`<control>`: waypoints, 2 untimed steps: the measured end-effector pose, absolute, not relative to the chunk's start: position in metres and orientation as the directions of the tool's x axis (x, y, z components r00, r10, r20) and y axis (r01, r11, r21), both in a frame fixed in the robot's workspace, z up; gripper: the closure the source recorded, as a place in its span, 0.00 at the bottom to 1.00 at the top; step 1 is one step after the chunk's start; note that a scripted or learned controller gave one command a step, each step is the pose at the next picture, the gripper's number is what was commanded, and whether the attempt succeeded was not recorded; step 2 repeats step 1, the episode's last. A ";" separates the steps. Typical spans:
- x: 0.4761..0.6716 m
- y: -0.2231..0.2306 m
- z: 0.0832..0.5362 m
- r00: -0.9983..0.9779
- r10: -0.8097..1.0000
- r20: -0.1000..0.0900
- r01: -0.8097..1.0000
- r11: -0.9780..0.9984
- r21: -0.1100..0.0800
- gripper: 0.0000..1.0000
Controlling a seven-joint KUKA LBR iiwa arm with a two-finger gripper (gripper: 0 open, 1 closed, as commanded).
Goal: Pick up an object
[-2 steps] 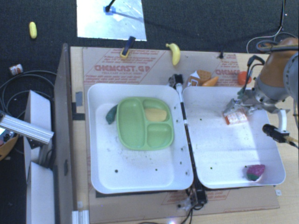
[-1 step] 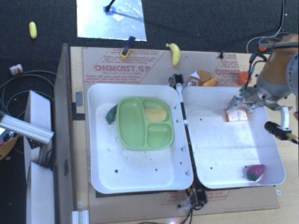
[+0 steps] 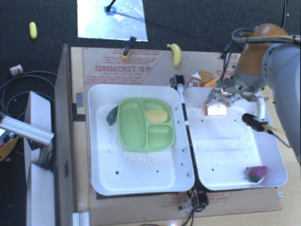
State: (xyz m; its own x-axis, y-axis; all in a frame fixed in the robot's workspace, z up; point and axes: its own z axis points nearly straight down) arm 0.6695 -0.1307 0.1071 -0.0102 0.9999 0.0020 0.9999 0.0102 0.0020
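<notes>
My gripper (image 3: 219, 97) hangs over the far left corner of the right bin (image 3: 225, 145). Directly beneath it sits a small orange and white block (image 3: 216, 109), touching or just under the gripper's tip; the contact itself is hidden. A pink and green object (image 3: 257, 173) lies in the near right corner of the same bin. In the left bin (image 3: 136, 173) rests a green divided plate (image 3: 143, 133) with a yellow item (image 3: 157, 115) in its far right compartment. A dark green item (image 3: 112, 115) lies against the plate's left side.
An orange and white carton (image 3: 201, 78) sits just beyond the right bin's far rim. A yellow banana (image 3: 176, 54) and a yellow clamp (image 3: 127, 48) lie on the cardboard behind the bins. The ridge between the bins (image 3: 186, 131) runs front to back.
</notes>
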 end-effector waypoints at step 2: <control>0.618 -0.066 0.189 -0.009 1.000 0.002 1.000 0.009 0.004 1.00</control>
